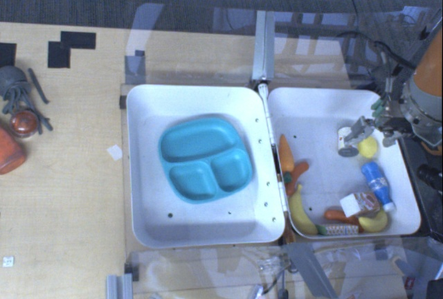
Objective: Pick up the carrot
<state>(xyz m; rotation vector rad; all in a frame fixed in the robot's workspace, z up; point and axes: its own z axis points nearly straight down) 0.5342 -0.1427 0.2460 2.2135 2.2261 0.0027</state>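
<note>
The carrot (284, 152) is a slim orange piece lying lengthwise against the left wall of the right bin (325, 105). My gripper (369, 138) hangs over the bin's right half, far to the right of the carrot. Its grey fingers (348, 137) stand open on either side of a small yellow lemon (369, 148), which looks to lie on the bin floor below them. Nothing is held between them. The grey arm with its orange band (430, 69) comes in from the right edge.
Just below the carrot are a red-orange piece (298, 171) and a banana (302, 212). A blue bottle (377, 183), another banana (374, 223), a red piece (337, 215) and a white item (350, 204) crowd the front right. The left bin (145, 152) holds a blue divided tray (205, 159).
</note>
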